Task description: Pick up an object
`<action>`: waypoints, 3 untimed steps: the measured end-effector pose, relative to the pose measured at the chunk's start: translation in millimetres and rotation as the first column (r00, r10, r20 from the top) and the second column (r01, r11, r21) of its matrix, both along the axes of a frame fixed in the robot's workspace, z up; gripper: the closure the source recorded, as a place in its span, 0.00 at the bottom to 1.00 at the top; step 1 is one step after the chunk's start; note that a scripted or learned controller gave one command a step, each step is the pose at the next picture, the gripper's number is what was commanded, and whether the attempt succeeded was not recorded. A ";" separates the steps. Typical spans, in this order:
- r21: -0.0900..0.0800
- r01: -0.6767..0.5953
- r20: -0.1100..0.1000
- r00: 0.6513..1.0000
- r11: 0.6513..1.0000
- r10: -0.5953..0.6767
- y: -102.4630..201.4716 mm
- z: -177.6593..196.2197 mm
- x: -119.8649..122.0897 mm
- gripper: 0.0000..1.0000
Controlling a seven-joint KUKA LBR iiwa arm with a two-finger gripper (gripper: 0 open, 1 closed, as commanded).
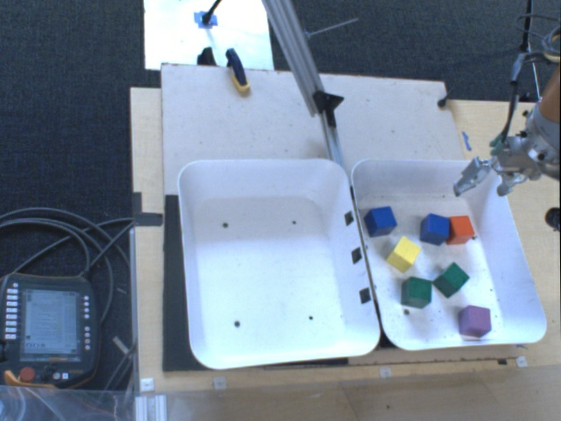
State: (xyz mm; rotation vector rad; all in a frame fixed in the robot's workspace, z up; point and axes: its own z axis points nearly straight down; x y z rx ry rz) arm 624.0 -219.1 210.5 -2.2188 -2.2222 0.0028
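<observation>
tool above the right bin's far right corner, blocks below it

the tool (487, 178) hangs with fingers spread wide and nothing between them, over the far right rim of the right bin (517, 270). blue, orange, yellow, green and purple blocks (421, 266) cluster mid-bin, with open floor at the far end. the left bin (188, 235) sits beside it on the desk (377, 112).

no legible text, labels or numbers anywhere
</observation>
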 end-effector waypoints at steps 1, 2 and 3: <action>0.001 -0.001 0.001 1.000 1.000 0.001 8.0 -49.9 -6.6 0.00; 0.003 -0.001 0.010 1.000 1.000 0.001 9.0 -94.4 -2.7 0.00; -0.002 -0.004 0.018 1.000 1.000 0.004 7.3 -79.1 -0.4 1.00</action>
